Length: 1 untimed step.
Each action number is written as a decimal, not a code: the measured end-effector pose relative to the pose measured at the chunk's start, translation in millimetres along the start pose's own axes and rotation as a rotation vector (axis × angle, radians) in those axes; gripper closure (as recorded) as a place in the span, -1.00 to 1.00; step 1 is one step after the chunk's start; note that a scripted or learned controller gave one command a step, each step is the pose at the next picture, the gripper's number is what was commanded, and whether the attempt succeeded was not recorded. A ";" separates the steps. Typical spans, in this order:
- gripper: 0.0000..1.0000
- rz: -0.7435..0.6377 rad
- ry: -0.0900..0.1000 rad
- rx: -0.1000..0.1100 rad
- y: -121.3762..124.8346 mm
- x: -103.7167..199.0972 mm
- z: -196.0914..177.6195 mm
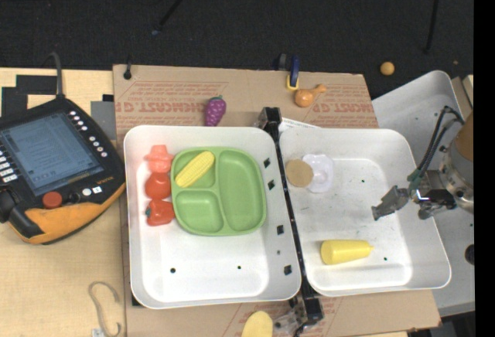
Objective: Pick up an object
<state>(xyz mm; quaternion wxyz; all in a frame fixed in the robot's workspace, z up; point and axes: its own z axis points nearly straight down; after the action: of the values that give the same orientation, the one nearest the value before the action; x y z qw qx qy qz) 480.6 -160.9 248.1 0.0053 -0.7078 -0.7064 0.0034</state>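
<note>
A cardboard sheet [178,92] covers the bench, with dark carpet and cables across the upper part of the frame. Two shallow white bins sit side by side on it.

Left bin [201,281]: a green divided plate [232,196] lies in its upper half, with a yellow corn cob [192,168] in the plate's upper left compartment. A red and pink toy [158,187] lies along the plate's left edge, touching it.

Right bin [387,144]: a yellow cone-shaped object [345,251] lies on its side in the lower centre. A tan disc [298,172] and a clear round lid [319,171] rest just beside each other at the upper left.

The gripper [402,202] is at the right side of the right bin, above and to the right of the yellow object and apart from it. Nothing shows between its fingers; whether they are spread or closed cannot be told.

Outside the bins: a purple grape toy [215,110] and an orange toy [307,95] on the cardboard at the top, a yellow toy [257,324] at the bottom edge, and a control pendant [54,165] at the left.
</note>
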 end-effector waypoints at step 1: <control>-1.00 -0.002 -0.003 -0.011 2.0 -0.5 -5.1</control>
<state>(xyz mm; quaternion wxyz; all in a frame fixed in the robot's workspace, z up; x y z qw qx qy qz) 482.6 -161.4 253.2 0.0004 -0.7073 -0.7069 0.0005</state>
